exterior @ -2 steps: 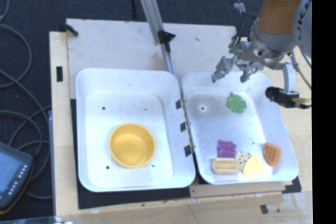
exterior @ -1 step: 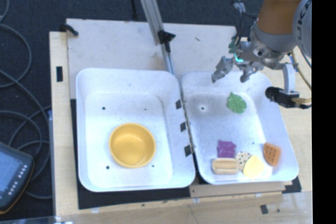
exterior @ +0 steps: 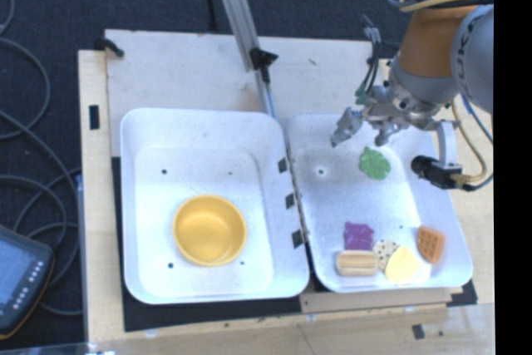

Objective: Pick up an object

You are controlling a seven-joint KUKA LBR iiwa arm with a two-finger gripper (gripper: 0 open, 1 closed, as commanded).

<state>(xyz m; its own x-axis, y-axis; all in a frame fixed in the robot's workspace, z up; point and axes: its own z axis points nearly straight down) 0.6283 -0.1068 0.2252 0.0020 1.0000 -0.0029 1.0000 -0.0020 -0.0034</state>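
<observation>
Camera view, looking down at a slant, has my gripper point(exterior: 363, 130) over the far end of the right bin point(exterior: 322, 204), hanging from the grey arm point(exterior: 436, 37) with its orange band that comes in from the right; the two fingers point(exterior: 344, 129) look spread apart, one pointing down to the left and the other just beside it, and nothing sits between them, so I judge I hold nothing; just beside the tips, a little nearer the camera and to the right, lies a green lump point(exterior: 375, 163), close to my fingers but apart from them as far as I can tell; well apart from me, along the near edge of the same bin, sit a purple piece point(exterior: 358, 234), a tan roll point(exterior: 356, 263), a spotted biscuit point(exterior: 383, 250), a yellow wedge point(exterior: 402, 265) touching or almost touching that biscuit, and an orange waffle point(exterior: 430, 244) by the right-hand wall; across the divide, the left bin point(exterior: 150, 145) bears a yellow bowl point(exterior: 209, 229) toward its near side; a metal pole point(exterior: 237, 4) runs up from between the two bins toward the far edge of the bench; as for the job, I reckon it is at its start: every object rests on a bin floor, none is lifted, and what remains is to settle over one thing, the green lump being nearest, close on it and raise it.
</observation>
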